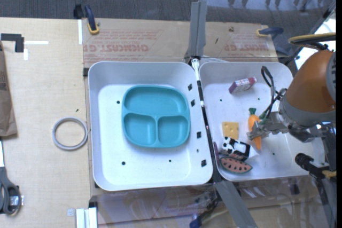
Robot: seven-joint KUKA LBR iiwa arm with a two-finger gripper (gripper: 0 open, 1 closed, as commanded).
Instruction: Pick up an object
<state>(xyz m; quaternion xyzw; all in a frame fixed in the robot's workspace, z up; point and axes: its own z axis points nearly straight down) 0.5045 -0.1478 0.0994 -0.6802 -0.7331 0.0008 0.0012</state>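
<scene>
as the arm (315, 88) reaches in from the right, its gripper (259, 131) sits low over the right bin (278, 163), directly at the orange carrot toy (253, 121). whether the carrot is clamped or merely touched cannot be told at this scale, so no grasp is claimed. the carrot is the likely target of the pick, since the tool tip meets it and nothing else. 4 other small things share this bin: a yellow cheese slice (230, 130) just left of the carrot, a black-and-white cow toy (235, 147) below the cheese, a watermelon slice (236, 165) near the bin's front wall, and a pink-and-white package (242, 84) well apart toward the back. the close grouping of cheese, cow and carrot leaves little room beside the target, which probably explains an approach from the open right side. the left bin (101, 115) holds 1 teal divided plate (156, 116) lying flat at its middle, a plausible place to set things down. on the bench, a roll of tape (70, 133) lies left of both bins.
</scene>
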